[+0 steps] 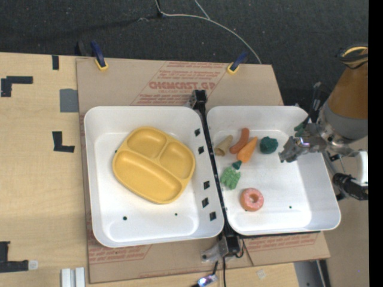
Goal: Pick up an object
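Gripper [293,149] hovered over the right shallow white bin [311,217], finger state indiscernible; the dark green lumpy toy [268,144] lay just to its left. Alongside lay an orange carrot [246,150], red sausage [239,140], pink ring doughnut [252,200]. The left white bin [99,220] held a yellow compartmented plastic plate [154,164]

yellow tray [154,164] in left bin [99,130], pincer [293,149] over right bin [311,217]

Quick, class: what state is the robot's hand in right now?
Hand: over the right bin, near the dark green toy; open or shut cannot be told.
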Controlling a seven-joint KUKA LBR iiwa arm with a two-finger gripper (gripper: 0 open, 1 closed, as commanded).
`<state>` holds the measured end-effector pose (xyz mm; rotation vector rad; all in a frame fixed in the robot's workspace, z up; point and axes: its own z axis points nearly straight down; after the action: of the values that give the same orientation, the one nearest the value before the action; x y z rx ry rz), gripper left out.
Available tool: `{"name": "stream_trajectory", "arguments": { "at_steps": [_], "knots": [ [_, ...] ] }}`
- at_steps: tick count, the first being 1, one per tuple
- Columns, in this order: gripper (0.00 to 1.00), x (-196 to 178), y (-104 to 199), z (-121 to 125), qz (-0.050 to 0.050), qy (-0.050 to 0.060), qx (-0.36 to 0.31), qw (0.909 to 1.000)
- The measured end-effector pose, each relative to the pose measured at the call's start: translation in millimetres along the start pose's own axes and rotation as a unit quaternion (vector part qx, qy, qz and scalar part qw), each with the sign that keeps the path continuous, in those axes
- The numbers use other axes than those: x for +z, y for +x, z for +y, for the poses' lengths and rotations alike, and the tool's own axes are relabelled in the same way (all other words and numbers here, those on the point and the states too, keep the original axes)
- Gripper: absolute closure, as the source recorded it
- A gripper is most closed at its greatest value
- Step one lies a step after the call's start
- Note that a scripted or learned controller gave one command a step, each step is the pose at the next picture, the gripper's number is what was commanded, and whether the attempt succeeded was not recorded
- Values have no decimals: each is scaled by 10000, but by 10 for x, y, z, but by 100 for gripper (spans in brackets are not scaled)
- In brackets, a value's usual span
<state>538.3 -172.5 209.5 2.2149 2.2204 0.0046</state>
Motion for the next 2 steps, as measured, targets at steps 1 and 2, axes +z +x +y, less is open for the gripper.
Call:
{"name": "stream_trajectory", "arguments": {
  "at_steps": [1,2],
  "knots": [
    [100,20,7,2,10,33,4,10000],
    [100,-111,542,-77,19,35,-18,10000]
  ]
}}
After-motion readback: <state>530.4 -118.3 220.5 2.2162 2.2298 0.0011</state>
